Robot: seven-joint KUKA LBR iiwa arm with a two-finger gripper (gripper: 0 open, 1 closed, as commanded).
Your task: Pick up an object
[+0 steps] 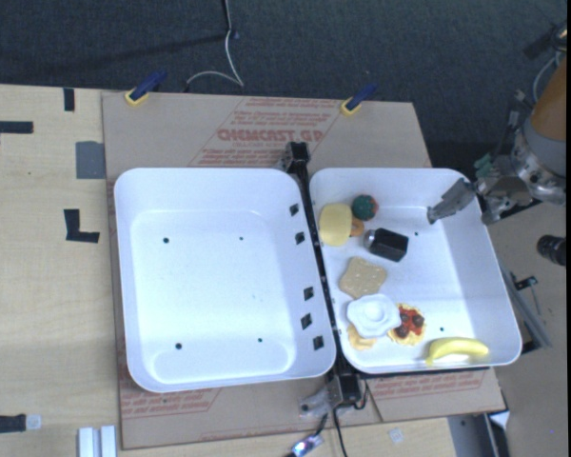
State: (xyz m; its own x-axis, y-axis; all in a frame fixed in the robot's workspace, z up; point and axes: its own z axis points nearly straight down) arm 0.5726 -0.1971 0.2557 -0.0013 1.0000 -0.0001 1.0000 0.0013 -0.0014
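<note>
Claw: grey two-finger gripper (pixel 468 201) over the right white bin's (pixel 476 265) far right edge, fingers spread, pinching nothing.
Nearest thing: black block (pixel 388 245), mid-bin, well apart from the gripper toward the divider.

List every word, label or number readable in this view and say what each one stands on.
"CHEMCAST GP": red print on the brown sheet under the white bins, above the left bin.
Smaller red lines below that print, and red print at the sheet's lower edge: too blurred to read.
Nothing readable on the items in the right bin.
</note>
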